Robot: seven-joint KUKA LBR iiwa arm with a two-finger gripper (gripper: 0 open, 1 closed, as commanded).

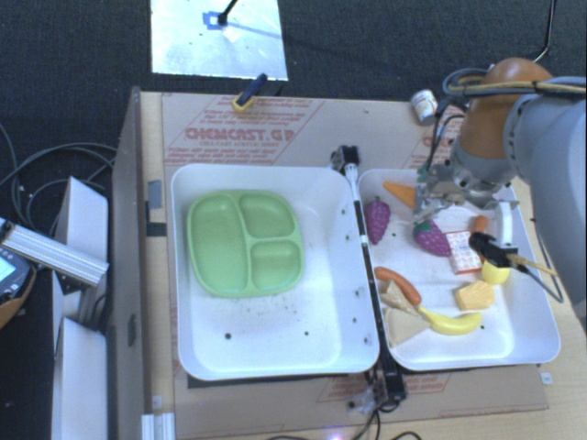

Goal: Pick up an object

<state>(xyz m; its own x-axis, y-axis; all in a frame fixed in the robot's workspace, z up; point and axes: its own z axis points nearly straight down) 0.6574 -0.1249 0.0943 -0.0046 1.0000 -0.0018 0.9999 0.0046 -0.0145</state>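
1. Brown board table carrying two shallow white bins side by side.
2. Grey arm with orange band, reaching in from the right over the right bin.
3. Left bin holding a green divided tray.
4. Hand low in the right bin's upper part, just above a red strawberry; grip state impossible to tell.
5. Scattered in the right bin: purple grapes, orange carrot, yellow banana, cheese wedge, red sausage.
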